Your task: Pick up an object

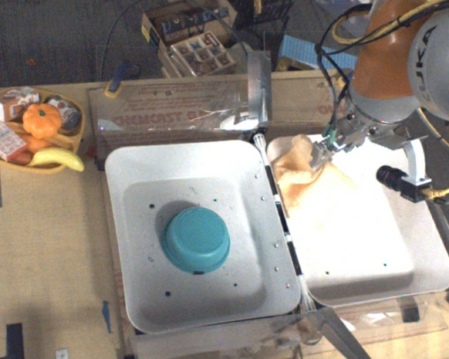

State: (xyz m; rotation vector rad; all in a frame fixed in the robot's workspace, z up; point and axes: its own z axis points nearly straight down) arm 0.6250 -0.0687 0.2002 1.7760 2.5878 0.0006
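Observation:
A tan cloth (295, 175) lies bunched in the far left corner of the right bin (386, 270). Part of it is pulled up into a peak toward my gripper (322, 150). The gripper comes down from the right, under the orange band, and is shut on the cloth's upper fold. The rest of the cloth drapes down and spreads thinly over the bin floor. A teal bowl (197, 240) sits upside down in the middle of the left bin (132, 182), well away from the gripper.
A black cylindrical fitting (399, 180) on the arm hangs over the right bin's right side. A clear plastic sheet (181, 116) lies behind the bins. A basket of toy food (31, 136) stands at the far left of the bench.

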